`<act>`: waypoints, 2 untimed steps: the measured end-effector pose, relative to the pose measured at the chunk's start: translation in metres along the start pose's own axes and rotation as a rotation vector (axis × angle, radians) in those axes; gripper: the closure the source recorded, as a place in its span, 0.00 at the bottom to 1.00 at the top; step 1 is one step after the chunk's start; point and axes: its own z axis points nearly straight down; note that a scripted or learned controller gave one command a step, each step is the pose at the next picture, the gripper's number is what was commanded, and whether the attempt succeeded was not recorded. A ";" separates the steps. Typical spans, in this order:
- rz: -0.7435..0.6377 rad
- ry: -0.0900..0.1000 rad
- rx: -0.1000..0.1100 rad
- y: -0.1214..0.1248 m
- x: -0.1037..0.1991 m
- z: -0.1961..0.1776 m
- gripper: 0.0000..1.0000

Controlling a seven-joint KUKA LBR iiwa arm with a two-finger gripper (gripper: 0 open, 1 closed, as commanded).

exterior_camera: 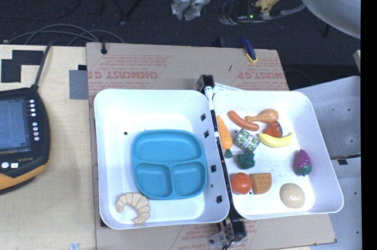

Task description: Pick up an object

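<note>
My gripper [191,4] hangs high above the bench's far edge, well behind both bins, with nothing seen in it. The right bin [321,125] holds several toy foods: an orange carrot [224,134], a sausage [241,119], a chicken drumstick [265,116], a banana [276,140], a small green-and-white can [245,140], a broccoli piece [246,158], a tomato [240,183], a waffle piece [261,182], a beige egg [292,195] and a purple eggplant [302,161]. In the left bin [112,125] lie a blue divided plate [169,163] and a croissant [134,206].
The bins rest on a cardboard sheet [177,69]. A control pendant [20,131] lies at the left edge of the bench. Cables run across the dark floor behind. A small blue-and-yellow item [251,51] sits at the cardboard's far edge.
</note>
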 end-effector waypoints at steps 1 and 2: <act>0.000 0.000 0.001 0.000 0.050 0.000 1.00; 0.004 -0.001 0.002 -0.024 0.047 -0.001 1.00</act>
